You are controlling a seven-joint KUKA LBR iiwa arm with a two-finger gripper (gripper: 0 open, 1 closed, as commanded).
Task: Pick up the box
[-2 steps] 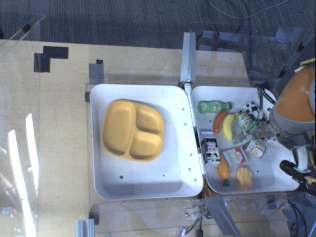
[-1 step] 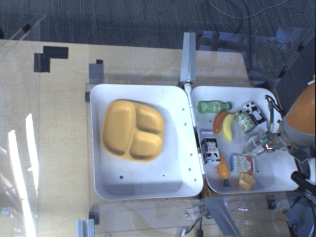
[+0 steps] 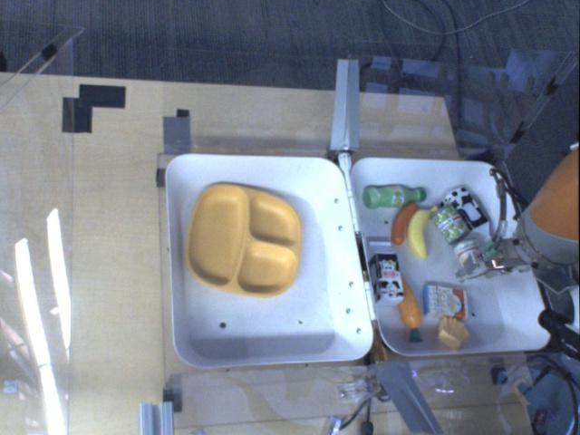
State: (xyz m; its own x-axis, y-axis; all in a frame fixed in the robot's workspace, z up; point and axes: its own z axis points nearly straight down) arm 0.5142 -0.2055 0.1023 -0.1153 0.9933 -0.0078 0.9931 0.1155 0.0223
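A small flat box [image 3: 445, 299] with a pale blue and orange face lies near the front of the right bin [image 3: 507, 329]. A black-and-white carton [image 3: 387, 276] lies against that bin's left wall. My gripper [image 3: 478, 259] hangs low over the right side of this bin, just up and right of the pale box and below a green-labelled can [image 3: 449, 224]. The grey arm with its orange band [image 3: 555, 208] comes in from the right edge. I see nothing held in the gripper.
The right bin also holds a green bottle [image 3: 392, 195], a banana [image 3: 418, 232], an orange-red vegetable [image 3: 401, 224], a small carrot [image 3: 410, 313], a tan bread-like piece [image 3: 452, 332] and a black-and-white item [image 3: 468, 207]. In the left bin [image 3: 272, 333] lies a yellow divided plate [image 3: 243, 238].
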